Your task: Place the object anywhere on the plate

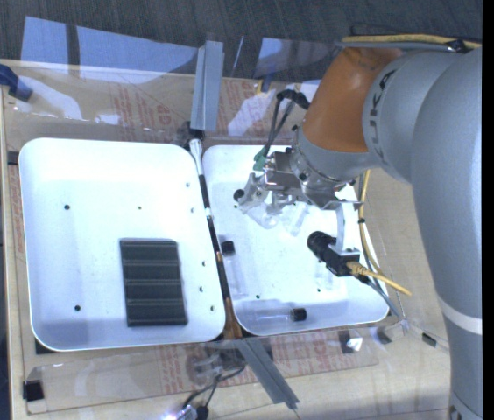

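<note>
A dark ribbed rectangular plate (152, 282) lies flat in the front middle of the left bin (54, 173). In the right bin (370, 309), a clear tube with a black cap (278, 316) lies along the front wall. A second clear tube with a black end (229, 261) lies against the bin's left wall. My gripper (271, 208) hangs over the back middle of the right bin, well behind both tubes and to the right of the plate. I see nothing held in it.
A raised divider (210, 226) separates the two bins. The grey arm with its orange band (343, 103) covers the right bin's back right corner. A metal bar (206, 86) stands behind the bins.
</note>
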Tool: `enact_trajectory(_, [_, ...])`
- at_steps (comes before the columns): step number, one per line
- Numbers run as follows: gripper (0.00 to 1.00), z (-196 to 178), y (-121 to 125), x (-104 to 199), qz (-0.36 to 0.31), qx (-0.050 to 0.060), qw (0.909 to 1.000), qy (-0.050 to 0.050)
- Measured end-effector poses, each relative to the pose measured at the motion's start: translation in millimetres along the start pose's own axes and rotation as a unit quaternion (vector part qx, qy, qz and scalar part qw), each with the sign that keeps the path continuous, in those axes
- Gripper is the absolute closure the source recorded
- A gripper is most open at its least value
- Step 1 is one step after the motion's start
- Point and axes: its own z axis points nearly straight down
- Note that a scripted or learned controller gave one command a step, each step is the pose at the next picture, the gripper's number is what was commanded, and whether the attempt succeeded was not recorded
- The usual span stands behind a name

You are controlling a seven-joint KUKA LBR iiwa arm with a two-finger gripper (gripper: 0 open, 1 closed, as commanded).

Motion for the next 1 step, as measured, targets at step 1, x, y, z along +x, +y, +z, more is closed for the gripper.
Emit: enact_trajectory(1, [1.0,-41.9,10.5,94.7,0.133,0.0,0.9912,-0.001])
